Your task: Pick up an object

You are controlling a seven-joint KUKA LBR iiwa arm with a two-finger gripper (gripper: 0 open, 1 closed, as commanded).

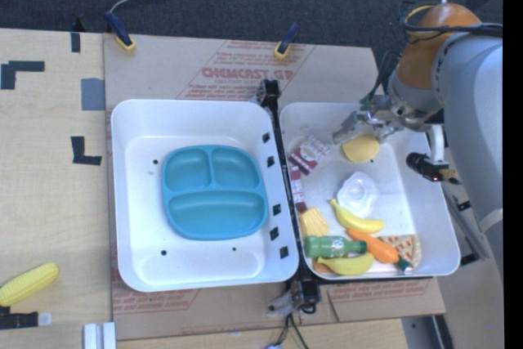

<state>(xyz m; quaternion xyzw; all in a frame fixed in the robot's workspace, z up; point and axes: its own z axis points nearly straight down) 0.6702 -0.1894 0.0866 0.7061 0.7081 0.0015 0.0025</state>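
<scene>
camera view: i see the gripper (357, 129) low over the right bin (429, 212), upper part, just beside a yellow lemon-like object (360, 149); can't tell from here whether it is gripping anything. lower in that bin: bananas (358, 220), carrot (377, 247), green bottle (335, 245), waffle (404, 245). left bin (135, 135) holds a blue divided plate (216, 190). a toy corn cob (29, 283) lies on the bench, lower left.

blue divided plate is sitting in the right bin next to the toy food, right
Not quite. The camera view shows the blue divided plate in the left bin. The toy food, such as the green bottle and carrot, lies in the right bin.
</scene>
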